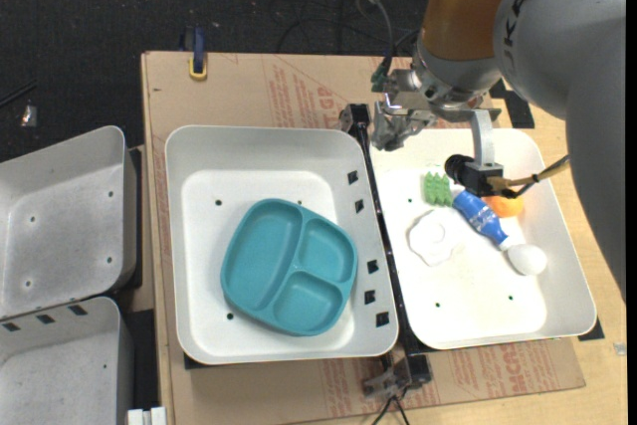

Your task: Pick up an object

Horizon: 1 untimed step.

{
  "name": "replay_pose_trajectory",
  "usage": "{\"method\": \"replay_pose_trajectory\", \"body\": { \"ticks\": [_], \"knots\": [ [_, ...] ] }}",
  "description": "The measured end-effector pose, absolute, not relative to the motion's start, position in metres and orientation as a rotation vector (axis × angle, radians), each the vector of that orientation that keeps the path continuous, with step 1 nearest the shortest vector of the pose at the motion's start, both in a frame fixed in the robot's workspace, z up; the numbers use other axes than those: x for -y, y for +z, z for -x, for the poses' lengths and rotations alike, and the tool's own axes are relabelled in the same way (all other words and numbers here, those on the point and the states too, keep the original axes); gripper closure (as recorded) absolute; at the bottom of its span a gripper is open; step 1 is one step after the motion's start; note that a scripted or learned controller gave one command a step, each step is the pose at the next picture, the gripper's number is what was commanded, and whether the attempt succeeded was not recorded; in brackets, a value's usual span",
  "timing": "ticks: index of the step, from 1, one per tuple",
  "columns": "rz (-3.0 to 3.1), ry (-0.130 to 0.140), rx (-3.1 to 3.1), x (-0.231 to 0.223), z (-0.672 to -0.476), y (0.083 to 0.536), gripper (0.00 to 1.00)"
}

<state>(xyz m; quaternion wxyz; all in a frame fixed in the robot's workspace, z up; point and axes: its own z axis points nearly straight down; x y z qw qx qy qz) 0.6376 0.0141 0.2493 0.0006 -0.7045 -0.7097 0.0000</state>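
Note:
My gripper [395,130] hangs over the far left corner of the right bin [498,314], close to the wall between the two bins. In that bin lie a small green spiky piece [435,188], a flat white piece [430,240], a blue tube [481,216], a white egg-shaped thing [526,259] at the tube's near end, and an orange thing [507,206] partly behind the tube. The green piece is nearest the gripper, a little toward the front and right of it. The grey arm with its orange band covers the bin's far right side.
The left bin [199,164] holds a teal divided plate [289,266]. Both bins rest on a brown cardboard sheet [269,85]. Two other white trays [60,204] stand off the bench at the left edge.

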Motion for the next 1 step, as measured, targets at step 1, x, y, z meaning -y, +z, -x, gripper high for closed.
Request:
{"method": "replay_pose_trajectory", "body": {
  "ticks": [1],
  "knots": [
    [2.213, 0.001, 2.228, -0.0597, -0.639, 0.2366, 1.0]
  ]
}}
